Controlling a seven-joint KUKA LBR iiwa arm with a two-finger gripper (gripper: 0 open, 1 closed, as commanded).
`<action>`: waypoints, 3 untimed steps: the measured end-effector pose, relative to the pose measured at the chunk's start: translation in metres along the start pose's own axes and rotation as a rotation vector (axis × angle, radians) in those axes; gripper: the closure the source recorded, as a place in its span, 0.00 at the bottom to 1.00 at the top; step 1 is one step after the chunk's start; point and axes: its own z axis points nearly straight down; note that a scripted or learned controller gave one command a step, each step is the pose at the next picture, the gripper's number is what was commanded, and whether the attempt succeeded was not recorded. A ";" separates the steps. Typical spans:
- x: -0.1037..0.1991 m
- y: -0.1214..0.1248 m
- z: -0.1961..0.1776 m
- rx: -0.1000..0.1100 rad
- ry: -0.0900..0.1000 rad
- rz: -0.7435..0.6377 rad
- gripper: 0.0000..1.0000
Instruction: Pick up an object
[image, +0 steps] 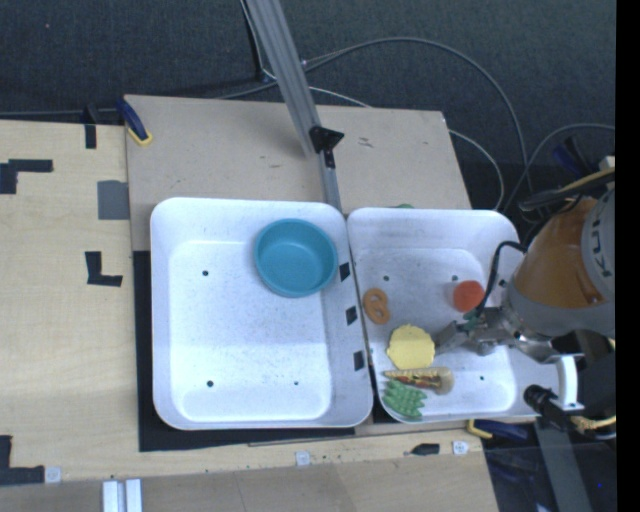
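Observation:
In the right bin (420, 225) lie several small objects: a yellow round piece (411, 347), a small brown pretzel-like piece (376, 305), an orange-red ball (467, 295), a brown and yellow stick-shaped piece (418, 378) and a green ridged piece (404, 402) at the front rim. My gripper (462, 333) reaches in from the right, low over the bin floor, just right of the yellow piece and below the orange-red ball. Nothing shows between its fingers.
A blue bowl (295, 257) sits in the left bin (200, 350) near its back right corner. A grey metal pole (290, 80) slants down to the divide between the bins. Cables run across the dark floor behind the bench.

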 end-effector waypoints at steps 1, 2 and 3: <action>-0.001 0.000 -0.011 -0.001 -0.002 0.001 1.00; 0.008 -0.002 -0.058 0.001 0.001 0.000 1.00; 0.008 -0.001 -0.110 0.000 0.000 0.000 1.00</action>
